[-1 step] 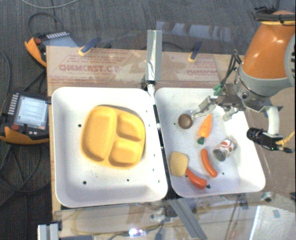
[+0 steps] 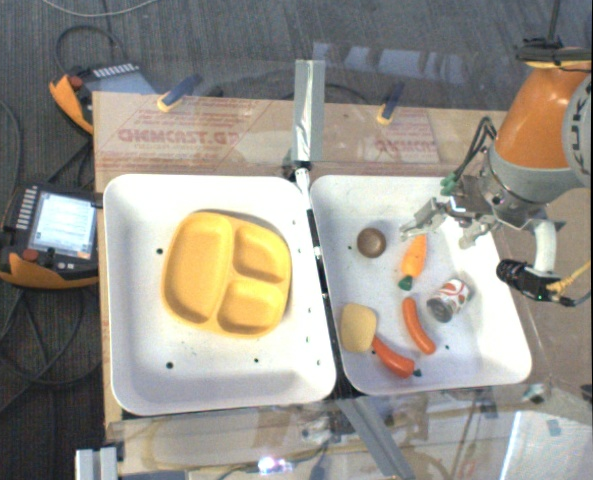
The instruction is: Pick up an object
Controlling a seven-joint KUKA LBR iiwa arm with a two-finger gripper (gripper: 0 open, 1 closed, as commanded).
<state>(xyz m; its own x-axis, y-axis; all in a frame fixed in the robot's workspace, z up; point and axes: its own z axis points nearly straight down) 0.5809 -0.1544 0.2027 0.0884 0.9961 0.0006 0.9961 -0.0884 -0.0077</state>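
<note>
The gripper [image 2: 446, 218] hangs over the right bin [image 2: 496, 368], fingers spread apart with nothing between them.

From the gripper, the carrot [image 2: 413, 258] lies just below at about 7 o'clock, its green end pointing down. A brown ball [image 2: 372, 241] sits at 8 o'clock, near the bin's left side. A can [image 2: 449, 299] lies on its side at 6 o'clock, with a sausage [image 2: 418, 325] just beside it. Lower still, a pale bun [image 2: 357, 327] touches a red pepper [image 2: 394, 357]. Far off at 9 o'clock, the left bin [image 2: 136, 368] holds a yellow tray [image 2: 228, 272].
</note>
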